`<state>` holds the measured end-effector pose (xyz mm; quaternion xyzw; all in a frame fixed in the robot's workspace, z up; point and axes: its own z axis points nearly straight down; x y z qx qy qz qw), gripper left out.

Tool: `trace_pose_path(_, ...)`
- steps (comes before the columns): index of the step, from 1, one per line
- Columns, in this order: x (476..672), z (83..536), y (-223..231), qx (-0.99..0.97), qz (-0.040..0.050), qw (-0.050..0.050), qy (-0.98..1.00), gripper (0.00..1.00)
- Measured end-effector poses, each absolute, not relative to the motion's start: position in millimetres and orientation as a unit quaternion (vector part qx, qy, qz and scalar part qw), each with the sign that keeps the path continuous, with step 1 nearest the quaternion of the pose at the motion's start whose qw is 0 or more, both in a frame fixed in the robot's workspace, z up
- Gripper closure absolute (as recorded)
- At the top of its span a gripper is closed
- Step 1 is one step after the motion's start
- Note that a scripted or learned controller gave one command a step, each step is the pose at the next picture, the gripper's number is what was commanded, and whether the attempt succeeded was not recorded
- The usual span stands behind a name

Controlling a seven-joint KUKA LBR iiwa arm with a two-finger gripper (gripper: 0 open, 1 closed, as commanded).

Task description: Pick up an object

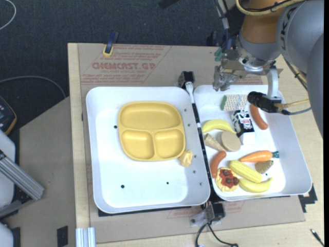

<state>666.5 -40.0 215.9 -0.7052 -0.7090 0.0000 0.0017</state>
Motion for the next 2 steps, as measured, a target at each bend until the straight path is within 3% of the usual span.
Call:
trace_pose_path(1, 662.9, 216, -28, -0.706, 0.0005, 0.001, -0.708, 1.0)
trace_pose_path(2, 673.4, 233, -29, -0.706, -0.0015, -0.002, -0.708, 1.0)
